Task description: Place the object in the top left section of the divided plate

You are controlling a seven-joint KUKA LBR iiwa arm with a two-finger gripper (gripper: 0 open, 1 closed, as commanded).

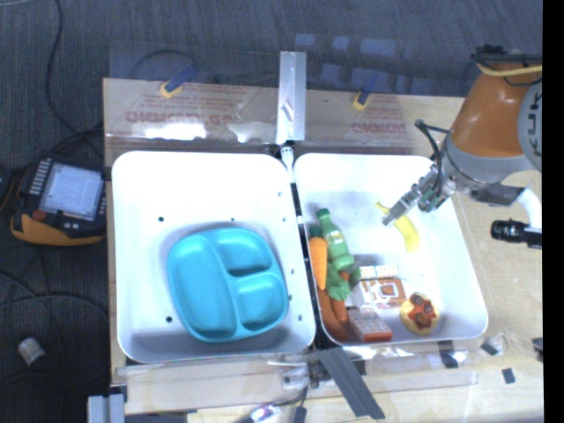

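A blue divided plate lies in the left bin, with three sections and nothing in them. My gripper hangs over the upper middle of the right bin, pointing down and to the left. Right under it is a yellow banana; a bit of yellow also shows on the gripper's far side. Whether the gripper touches the banana I cannot tell. The plate is well to the gripper's left, across the wall between the bins.
Along the right bin's left wall lie a green bottle and an orange carrot. Near its front are a small printed box, a red block and a round pastry. A handheld device sits left of the bench.
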